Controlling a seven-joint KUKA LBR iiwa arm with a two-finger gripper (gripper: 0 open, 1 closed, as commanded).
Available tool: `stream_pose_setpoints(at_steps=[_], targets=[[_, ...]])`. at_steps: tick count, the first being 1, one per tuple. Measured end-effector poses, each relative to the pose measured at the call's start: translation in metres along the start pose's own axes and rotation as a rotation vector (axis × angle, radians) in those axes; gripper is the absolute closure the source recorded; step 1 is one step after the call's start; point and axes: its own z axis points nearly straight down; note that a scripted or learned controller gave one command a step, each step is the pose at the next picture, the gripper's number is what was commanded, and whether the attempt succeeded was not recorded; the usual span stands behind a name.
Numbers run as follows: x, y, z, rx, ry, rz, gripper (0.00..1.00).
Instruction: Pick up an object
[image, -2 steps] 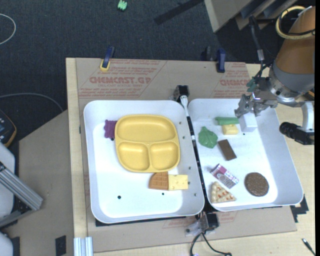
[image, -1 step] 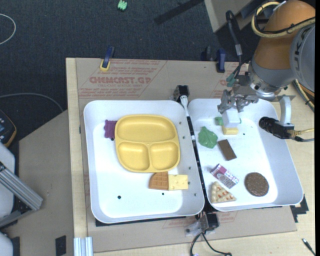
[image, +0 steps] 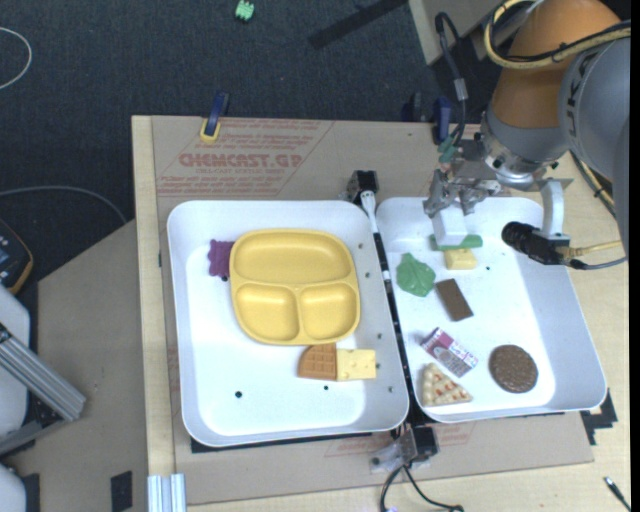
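The bench (image: 300, 165) is a tan board printed with red lettering, set over a dark carpeted floor (image: 120, 60) where thin white cables loop at the left. A yellow-and-blue clamp (image: 212, 122) grips its far edge. Two shallow white bins sit side by side on it, touching along a black seam.

The left bin (image: 200, 390) holds a yellow compartment plate (image: 295, 283), a purple piece (image: 220, 257) tucked against the plate's left edge, and a brown waffle (image: 318, 362) touching a pale yellow cheese slab (image: 357, 364) just below the plate.

The right bin (image: 570, 330) holds a green leafy piece (image: 414, 275), a brown bar (image: 453, 298), a pink wrapped piece (image: 448, 351), a pizza wedge (image: 442, 386), a round brown cookie (image: 513, 368), and a small yellow block (image: 460, 259) with a green piece (image: 457, 241) lying against its far side.

The grey arm with its orange band (image: 545, 60) reaches over the right bin's far end. Its pincer (image: 452, 200) hangs just above the green piece and yellow block; whether it is open or closed cannot be told, and no object is seen in its grip.
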Motion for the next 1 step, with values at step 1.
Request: stream_pose_setpoints(at_steps=[1], targets=[[0.0085, 0.0025, -0.0188, -0.001, 0.001, 0.0, 1.0]])
